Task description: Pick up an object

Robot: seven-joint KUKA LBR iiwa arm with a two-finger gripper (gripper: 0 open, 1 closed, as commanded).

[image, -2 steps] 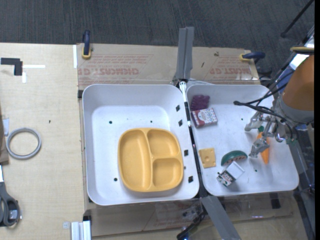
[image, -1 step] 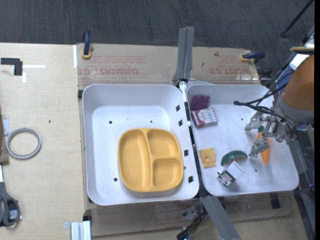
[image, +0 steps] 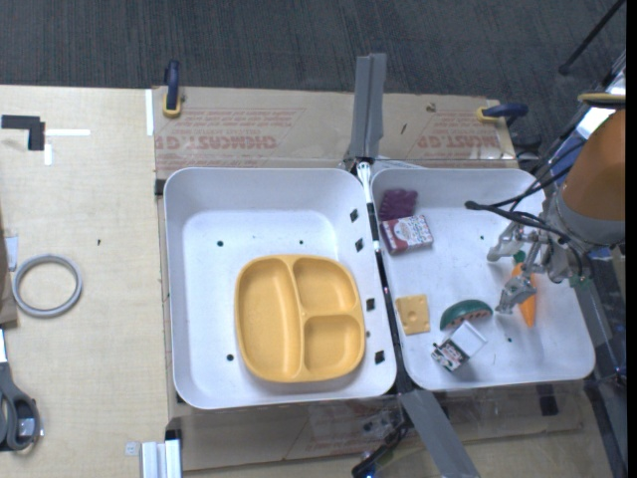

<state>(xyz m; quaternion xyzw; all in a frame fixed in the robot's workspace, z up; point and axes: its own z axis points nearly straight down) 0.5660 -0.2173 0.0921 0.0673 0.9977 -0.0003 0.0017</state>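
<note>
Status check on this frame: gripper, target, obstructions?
Gripper low over right bin, at orange piece. No grasp visible. Green-rimmed item lies close by.

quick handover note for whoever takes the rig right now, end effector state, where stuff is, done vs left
End effector: low over the right bin's right side, beside an orange carrot-like piece; open or shut unclear, no grasp visible.
Right bin: purple item, red-and-white packet, cheese slice, green-topped piece, small grey-white item.
Left bin: yellow divided plate.
Done: nothing visibly lifted.
Left: grasp and lift one object.
</note>
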